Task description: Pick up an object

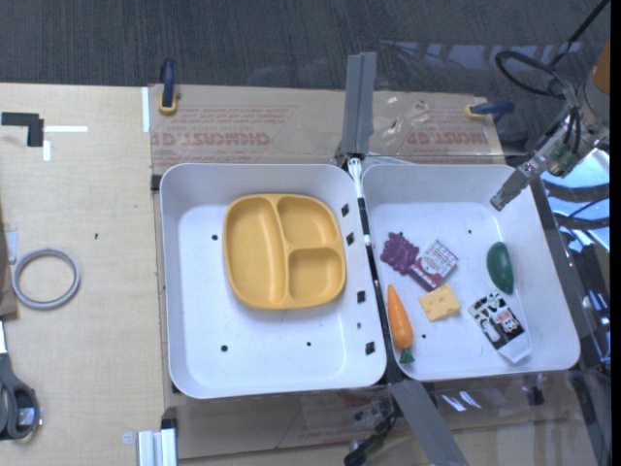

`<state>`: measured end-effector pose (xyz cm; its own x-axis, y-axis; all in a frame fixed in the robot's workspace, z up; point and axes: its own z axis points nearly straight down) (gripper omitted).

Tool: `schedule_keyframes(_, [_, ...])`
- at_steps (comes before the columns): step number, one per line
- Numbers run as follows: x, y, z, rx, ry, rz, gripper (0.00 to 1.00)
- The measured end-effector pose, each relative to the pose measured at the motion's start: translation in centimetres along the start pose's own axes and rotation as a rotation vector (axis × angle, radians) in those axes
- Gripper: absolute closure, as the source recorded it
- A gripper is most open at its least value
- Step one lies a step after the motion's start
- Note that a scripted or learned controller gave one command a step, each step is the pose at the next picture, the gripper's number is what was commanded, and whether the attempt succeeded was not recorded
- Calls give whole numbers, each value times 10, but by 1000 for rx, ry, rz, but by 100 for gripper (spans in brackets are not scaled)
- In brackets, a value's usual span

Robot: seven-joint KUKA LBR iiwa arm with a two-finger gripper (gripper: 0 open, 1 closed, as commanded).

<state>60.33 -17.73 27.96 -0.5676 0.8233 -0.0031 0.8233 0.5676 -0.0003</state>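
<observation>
The right bin (543, 352) holds several small items: a purple bunch of grapes (399, 250), a pink and white box (439, 260), a yellow cheese wedge (440, 304), an orange carrot (399, 318), a green oval piece (500, 265) and a black and white carton (500, 323). My gripper (507, 192) hangs over that bin's far right corner, slanting down from the arm at the right edge. It is above and apart from the green piece, and nothing shows in it.
A yellow divided plate (284, 250) lies in the left bin (194, 357). A grey tape ring (42, 278) and scissors (15, 411) lie on the wooden bench at left. Cables (529, 71) loop behind the right bin.
</observation>
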Motion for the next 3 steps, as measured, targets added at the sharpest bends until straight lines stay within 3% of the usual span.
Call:
schedule_keyframes(1, [88,-19,149,2,3,254,0])
schedule_keyframes(2, [62,49,187,-1,0,-95,0])
schedule_keyframes(3, [78,15,188,1,3,108,0])
